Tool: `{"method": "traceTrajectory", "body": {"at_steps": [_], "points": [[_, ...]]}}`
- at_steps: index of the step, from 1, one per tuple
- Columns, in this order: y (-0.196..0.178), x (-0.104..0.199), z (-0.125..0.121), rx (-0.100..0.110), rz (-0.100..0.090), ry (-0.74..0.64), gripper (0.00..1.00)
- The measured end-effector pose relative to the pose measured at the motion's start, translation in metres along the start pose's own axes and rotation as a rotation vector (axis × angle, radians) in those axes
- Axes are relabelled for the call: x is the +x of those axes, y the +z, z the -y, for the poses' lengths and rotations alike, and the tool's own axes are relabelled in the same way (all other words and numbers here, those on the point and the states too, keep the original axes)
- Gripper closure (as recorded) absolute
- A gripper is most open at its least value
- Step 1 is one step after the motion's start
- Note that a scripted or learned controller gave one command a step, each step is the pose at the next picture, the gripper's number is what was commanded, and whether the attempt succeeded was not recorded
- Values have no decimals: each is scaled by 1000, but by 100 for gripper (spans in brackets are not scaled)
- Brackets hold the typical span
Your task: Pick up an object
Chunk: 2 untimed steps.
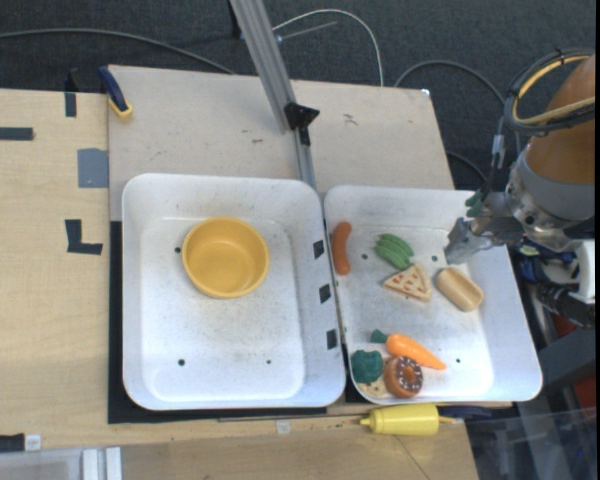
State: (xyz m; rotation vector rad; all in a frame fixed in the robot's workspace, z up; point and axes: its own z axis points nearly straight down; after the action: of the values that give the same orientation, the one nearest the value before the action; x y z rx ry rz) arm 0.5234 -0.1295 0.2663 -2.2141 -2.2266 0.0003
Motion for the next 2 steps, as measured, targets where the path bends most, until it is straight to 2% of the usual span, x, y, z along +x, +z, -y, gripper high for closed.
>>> {"method": "traceTrajectory", "body": {"at_steps": [2], "points": [[0,93,-1,2,0,0,100]]}}
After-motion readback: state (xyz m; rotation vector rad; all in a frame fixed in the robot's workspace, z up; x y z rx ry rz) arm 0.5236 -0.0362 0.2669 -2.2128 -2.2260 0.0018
